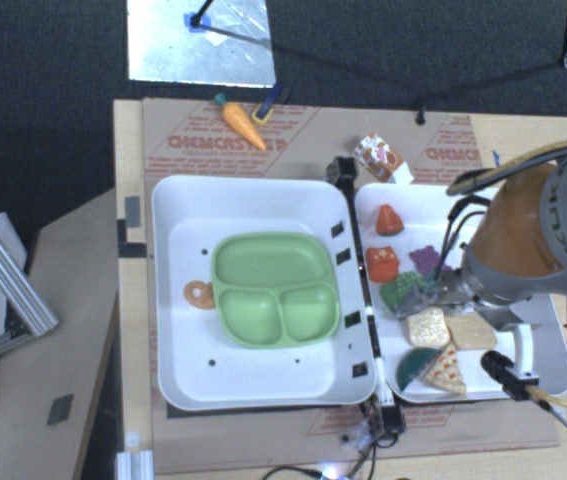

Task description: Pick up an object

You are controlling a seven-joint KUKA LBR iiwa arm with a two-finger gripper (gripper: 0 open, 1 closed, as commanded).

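The right bin (553, 368) holds several toy foods: a red strawberry (389, 220), a red pepper (382, 263), purple grapes (424, 259), a green leafy piece (401, 291), a cracker (428, 326), a slice of toast (471, 331), a pizza wedge (446, 372) and a dark green piece (416, 362). My gripper (435, 292) is low in this bin, right beside the green leafy piece and just above the cracker. The arm's orange band (516, 230) and grey wrist hide the bin's right middle.
The left bin (178, 218) bears a green divided plate (271, 288) and a small orange ring (199, 294). Behind the bins lie a toy carrot (243, 125) and a small wrapped snack (379, 158). A black divider (355, 268) runs between the bins.
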